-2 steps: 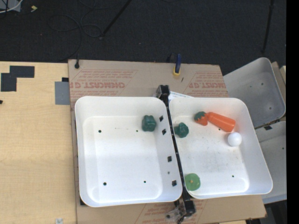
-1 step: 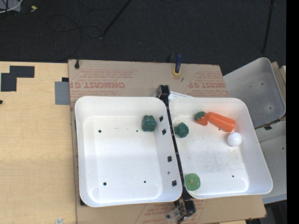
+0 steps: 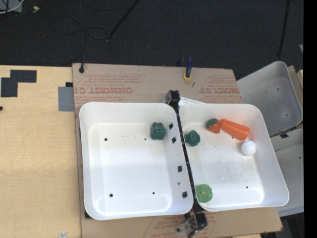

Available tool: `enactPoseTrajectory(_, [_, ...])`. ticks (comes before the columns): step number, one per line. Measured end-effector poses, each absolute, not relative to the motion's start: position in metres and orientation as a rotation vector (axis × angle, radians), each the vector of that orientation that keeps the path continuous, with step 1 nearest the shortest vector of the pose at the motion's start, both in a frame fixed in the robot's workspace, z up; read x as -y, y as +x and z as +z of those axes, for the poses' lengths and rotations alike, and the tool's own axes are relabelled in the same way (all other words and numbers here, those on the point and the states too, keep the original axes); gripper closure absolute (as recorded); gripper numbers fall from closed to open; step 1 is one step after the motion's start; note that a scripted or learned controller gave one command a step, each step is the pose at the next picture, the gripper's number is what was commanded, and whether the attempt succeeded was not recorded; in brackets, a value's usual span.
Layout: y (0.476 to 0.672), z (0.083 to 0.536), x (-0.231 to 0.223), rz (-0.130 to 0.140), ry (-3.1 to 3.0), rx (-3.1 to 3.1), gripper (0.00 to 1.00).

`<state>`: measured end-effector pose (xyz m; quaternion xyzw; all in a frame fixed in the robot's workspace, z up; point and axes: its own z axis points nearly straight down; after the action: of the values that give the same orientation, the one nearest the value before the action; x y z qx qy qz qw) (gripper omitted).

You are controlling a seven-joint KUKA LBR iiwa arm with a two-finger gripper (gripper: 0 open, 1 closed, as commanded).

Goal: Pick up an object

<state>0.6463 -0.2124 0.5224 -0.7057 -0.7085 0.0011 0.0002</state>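
Observation:
Two white bins sit side by side. In the left bin (image 3: 99, 172) a dark green lump (image 3: 158, 131) lies near the far right corner. The right bin (image 3: 267, 182) holds a second dark green lump (image 3: 192, 138) by its left wall, an orange carrot with a green top (image 3: 229, 128) near the far wall, a white ball (image 3: 248, 148) just right of the carrot, and a light green round object (image 3: 203, 193) at the near left corner.
The bins rest on a cardboard sheet (image 3: 129, 86) on a wooden bench (image 3: 34, 148). A blue and yellow clamp (image 3: 187, 69) grips the cardboard's far edge. A grey metal plate (image 3: 272, 95) lies at the right, beyond the right bin.

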Motion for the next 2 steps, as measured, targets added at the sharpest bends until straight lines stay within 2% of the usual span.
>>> enactPoseTrajectory(1, [0.628,0.538,0.213,0.002,-2.221,2.221,1.00])
enactPoseTrajectory(2, [0.601,0.538,0.213,0.003,-2.220,2.217,1.00])
